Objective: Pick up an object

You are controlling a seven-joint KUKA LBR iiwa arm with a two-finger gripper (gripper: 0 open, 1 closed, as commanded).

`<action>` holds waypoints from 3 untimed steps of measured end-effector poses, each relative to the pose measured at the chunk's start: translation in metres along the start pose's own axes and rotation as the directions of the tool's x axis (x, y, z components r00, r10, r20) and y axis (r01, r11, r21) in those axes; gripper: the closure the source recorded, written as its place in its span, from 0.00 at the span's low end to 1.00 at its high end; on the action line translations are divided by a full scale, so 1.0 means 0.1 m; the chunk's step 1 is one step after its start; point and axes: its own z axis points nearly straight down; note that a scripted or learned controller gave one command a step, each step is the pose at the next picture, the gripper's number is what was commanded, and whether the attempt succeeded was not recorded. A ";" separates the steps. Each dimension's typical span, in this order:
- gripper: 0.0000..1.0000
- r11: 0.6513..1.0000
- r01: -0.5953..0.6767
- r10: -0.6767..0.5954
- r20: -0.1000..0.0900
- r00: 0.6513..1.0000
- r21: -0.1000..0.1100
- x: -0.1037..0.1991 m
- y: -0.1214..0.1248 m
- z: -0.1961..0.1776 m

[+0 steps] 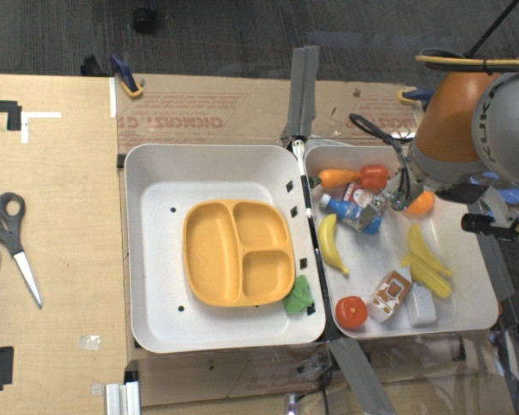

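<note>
The thing nearest the claw (404, 199) is a small orange ball-like piece (422, 202), perhaps a toy orange, lying near the back of the right-hand bin (476, 318), just beside the claw tips and touching or almost touching them. It looks like hollow moulded plastic, so I judge it light and stiff but smooth and round, apt to roll or squirt out of a pinch unless it is taken across its widest part. Whether the claw is spread or closed cannot be told; the wrist hides it, and nothing is visibly held. Just left of the claw lies a crumpled blue-and-white packet (356, 212), probably soft and yielding, easier to pinch at a fold. Behind that sit a toy carrot (337, 178) and a red toy tomato (374, 176), touching one another. A toy banana (330, 243) lies along the bin's left wall, two more yellow bananas (428, 264) rest nearer the right side, and toward the front are a second red tomato (351, 312), a brown-and-white carton (390, 294) and a pale block (421, 305). The left bin (156, 318) on the bench holds a yellow divided plate (239, 252) with a green toy (300, 295) at its corner.
</note>
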 end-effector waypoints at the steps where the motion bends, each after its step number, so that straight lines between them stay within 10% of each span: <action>1: 0.00 0.998 -0.061 0.061 0.002 0.998 0.014 0.06 0.13 0.01; 2: 0.00 0.956 -0.294 0.294 -0.006 0.956 0.006 0.12 0.20 0.00; 3: 1.00 0.958 -0.288 0.288 -0.014 0.957 0.007 0.15 0.24 -0.10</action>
